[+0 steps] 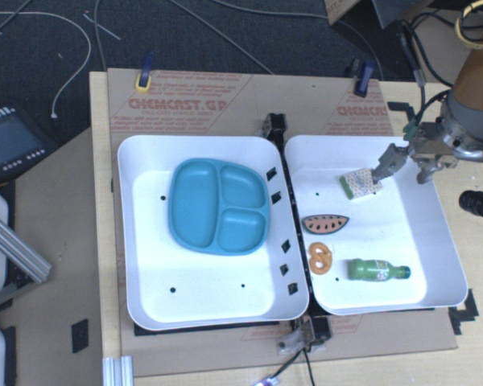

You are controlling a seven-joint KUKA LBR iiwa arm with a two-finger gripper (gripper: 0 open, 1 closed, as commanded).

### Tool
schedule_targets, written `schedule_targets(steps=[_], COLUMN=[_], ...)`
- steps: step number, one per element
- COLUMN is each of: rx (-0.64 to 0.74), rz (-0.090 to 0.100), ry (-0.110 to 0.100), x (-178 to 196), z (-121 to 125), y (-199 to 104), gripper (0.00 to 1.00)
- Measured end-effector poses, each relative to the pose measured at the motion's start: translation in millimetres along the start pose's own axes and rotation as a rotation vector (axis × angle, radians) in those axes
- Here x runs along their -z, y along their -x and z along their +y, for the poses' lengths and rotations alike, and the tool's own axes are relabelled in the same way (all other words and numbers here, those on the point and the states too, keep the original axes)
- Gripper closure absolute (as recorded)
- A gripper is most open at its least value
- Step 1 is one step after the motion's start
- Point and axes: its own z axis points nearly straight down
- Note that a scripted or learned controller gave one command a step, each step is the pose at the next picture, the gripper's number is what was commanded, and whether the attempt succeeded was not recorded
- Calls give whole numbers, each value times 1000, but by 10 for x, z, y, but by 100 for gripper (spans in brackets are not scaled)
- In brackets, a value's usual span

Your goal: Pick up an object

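The right bin (435, 215) holds several small items. A white block with green speckles (359, 184) lies near its back. A watermelon slice (325, 223), a brown pretzel (319, 257) and a green bottle (377, 270) on its side lie toward the front. My gripper (405, 167) hangs over the back right part of this bin, open, with nothing between its fingers. Its left finger (385, 164) is just right of the speckled block, close to its edge.
The left bin (145, 248) holds a blue divided plate (220, 206). A black divider with clips (283, 215) runs between the bins. Cables and a cardboard box lie behind the bench.
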Motion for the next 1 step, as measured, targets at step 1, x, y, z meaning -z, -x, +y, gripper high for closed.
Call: schedule_targets(steps=[1], rx=[3], rz=[-2], ry=[13], x=[67], z=[22], y=[-3], gripper=[0])
